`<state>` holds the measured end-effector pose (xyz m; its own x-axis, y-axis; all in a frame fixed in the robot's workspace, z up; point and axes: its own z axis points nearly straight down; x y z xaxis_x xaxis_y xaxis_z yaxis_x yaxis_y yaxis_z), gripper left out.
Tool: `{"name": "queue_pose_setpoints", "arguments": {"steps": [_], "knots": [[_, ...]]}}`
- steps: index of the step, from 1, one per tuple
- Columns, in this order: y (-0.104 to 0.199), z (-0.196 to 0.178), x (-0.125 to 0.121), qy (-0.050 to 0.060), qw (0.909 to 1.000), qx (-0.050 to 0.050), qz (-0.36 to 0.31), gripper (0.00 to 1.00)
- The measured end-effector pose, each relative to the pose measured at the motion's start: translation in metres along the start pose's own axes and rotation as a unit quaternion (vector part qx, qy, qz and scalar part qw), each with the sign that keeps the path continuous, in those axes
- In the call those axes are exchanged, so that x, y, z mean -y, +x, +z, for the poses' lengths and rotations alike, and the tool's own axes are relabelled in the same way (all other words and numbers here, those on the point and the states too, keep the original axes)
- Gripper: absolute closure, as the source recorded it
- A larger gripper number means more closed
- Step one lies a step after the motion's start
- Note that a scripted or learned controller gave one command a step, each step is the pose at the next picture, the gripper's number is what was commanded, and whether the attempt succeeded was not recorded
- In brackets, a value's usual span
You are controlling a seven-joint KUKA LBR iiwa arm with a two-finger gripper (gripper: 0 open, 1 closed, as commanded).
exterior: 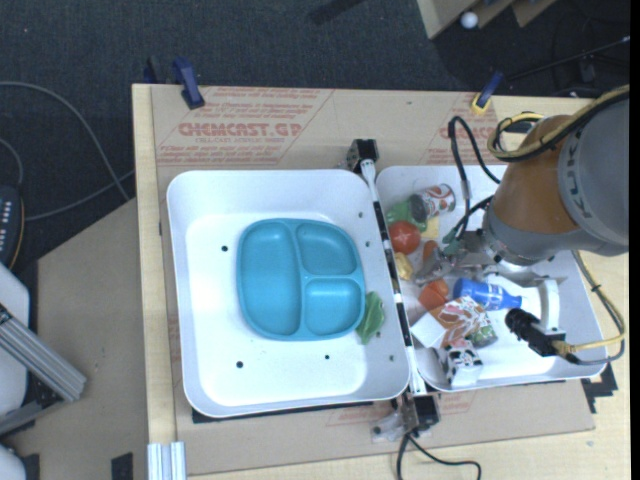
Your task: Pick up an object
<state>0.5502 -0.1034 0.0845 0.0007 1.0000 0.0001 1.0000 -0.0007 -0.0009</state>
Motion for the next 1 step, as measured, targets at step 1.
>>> {"name": "queue_pose_setpoints", "arguments": {"steps": [1], "knots": [[0.0005, 0.0001, 0.0286, 0.000, 1.0000, 0.000, 0.000, 0.00]]}}
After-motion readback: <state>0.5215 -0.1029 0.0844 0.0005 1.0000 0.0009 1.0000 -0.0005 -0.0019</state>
